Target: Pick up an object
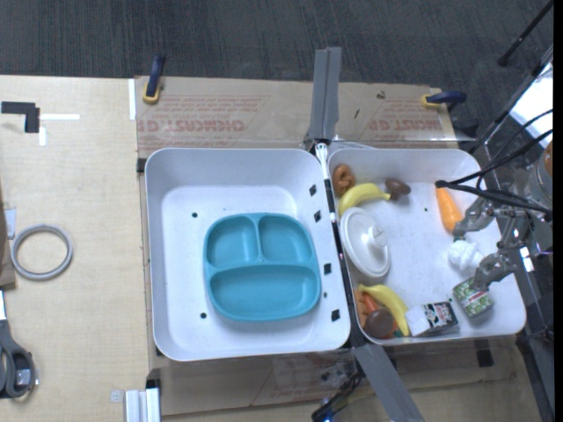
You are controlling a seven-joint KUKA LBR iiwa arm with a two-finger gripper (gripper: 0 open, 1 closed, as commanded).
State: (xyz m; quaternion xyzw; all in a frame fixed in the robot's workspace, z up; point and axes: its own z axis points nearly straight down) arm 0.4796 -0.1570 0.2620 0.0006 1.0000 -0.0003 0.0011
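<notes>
- At the right of the frame, over the right-hand part of the right bin (422, 158): the gripper (469, 253), on an arm (528, 227) entering from the right edge.
- Fingers (475, 216) spread apart, released, clamping nothing; one tip toward the upper side and the other toward the lower side of a small white lump (463, 255).
- Lump in the gap between the two tips as pictured; impossible to tell whether either tip touches it, or how far above the bin floor they hang.
- Just beside, toward the top: an orange carrot-like piece (448, 207). Just below the lower finger: a green-labelled can (473, 299).
- Further left in the same bin: a white domed lid (364, 241), a banana (362, 195) with a doughnut (343, 178) and a brown item (398, 187) near it, a second banana (390, 304) and a black-and-white packet (435, 317) along the bottom edge.
- In the left bin (167, 262), centre of the frame: a teal divided plate (261, 265), well apart from the gripper.
- Judged step: approach and alignment before the grasp, with the white lump the likely target; no pickup yet.
- Next move, as a judgement: lower until the tips bracket the lump, close squarely on it, then lift straight up.
- Risks: soft or crumpled lump slipping out; lower finger nudging the can, upper finger brushing the carrot-like piece.
</notes>
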